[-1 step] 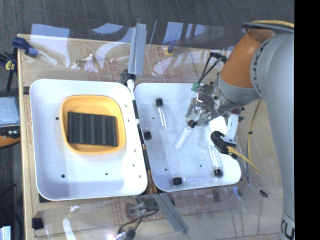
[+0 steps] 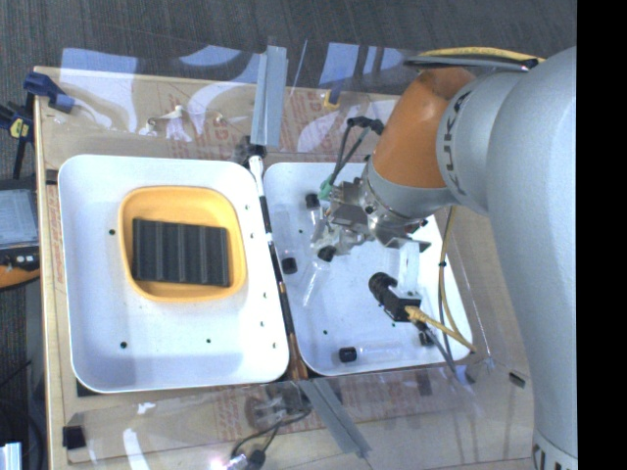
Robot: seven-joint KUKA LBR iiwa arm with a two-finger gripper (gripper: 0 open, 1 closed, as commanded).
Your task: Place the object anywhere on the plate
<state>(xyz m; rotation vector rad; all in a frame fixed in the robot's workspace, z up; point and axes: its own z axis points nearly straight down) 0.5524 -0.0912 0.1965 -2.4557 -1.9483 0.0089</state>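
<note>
A yellow plate [image 2: 219,207] lies in the left bin [image 2: 88,331]. A dark grey ridged block [image 2: 181,253] rests flat on the plate, covering most of its middle. My gripper [image 2: 331,231] hangs over the upper left part of the right bin [image 2: 343,311], well to the right of the plate, with the bins' shared walls in between. Nothing can be seen held in it. The wrist and the orange band hide much of what lies under the gripper.
Small black pieces lie in the right bin: one near its top left [image 2: 312,200], one by its left wall [image 2: 289,264], one near its front edge [image 2: 347,354]. The grey arm covers the bench's right side.
</note>
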